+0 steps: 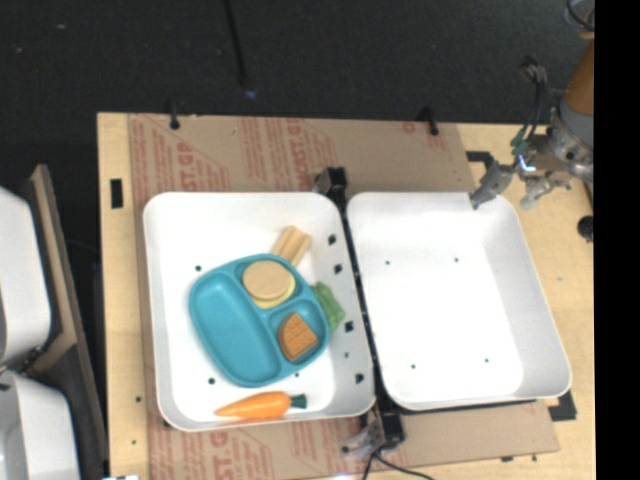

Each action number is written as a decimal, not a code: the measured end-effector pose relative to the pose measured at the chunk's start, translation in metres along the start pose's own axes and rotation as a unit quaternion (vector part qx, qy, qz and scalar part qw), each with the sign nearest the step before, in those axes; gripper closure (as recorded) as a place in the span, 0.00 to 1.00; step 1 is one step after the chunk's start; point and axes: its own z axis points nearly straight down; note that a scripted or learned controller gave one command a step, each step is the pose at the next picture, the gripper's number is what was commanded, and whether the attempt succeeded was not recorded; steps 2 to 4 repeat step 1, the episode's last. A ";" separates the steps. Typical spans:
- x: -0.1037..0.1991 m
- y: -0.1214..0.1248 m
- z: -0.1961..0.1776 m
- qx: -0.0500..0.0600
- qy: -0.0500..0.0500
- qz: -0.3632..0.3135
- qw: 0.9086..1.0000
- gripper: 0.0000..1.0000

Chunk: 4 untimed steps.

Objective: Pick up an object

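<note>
Blue tray (245, 328) lies in the left bin (165, 258), holding a tan disc (270, 281) and a brown piece (299, 336); a carrot (262, 405) lies just below it. My gripper (508, 190) hangs over the right bin's (450, 308) far corner, jaws spread, holding nothing.

Light falls evenly from above, bright on the two white bins (450, 298), which are nearly washed out. Shadows are soft and short. The background at the top of the frame is dark. The picture is slightly soft and grainy throughout.
</note>
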 end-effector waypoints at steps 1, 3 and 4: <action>-0.005 0.002 -0.002 -0.002 0.000 0.000 1.000 0.00; -0.005 0.002 -0.002 -0.002 0.000 0.000 1.000 0.00; -0.005 0.002 -0.002 -0.002 0.000 0.000 1.000 0.00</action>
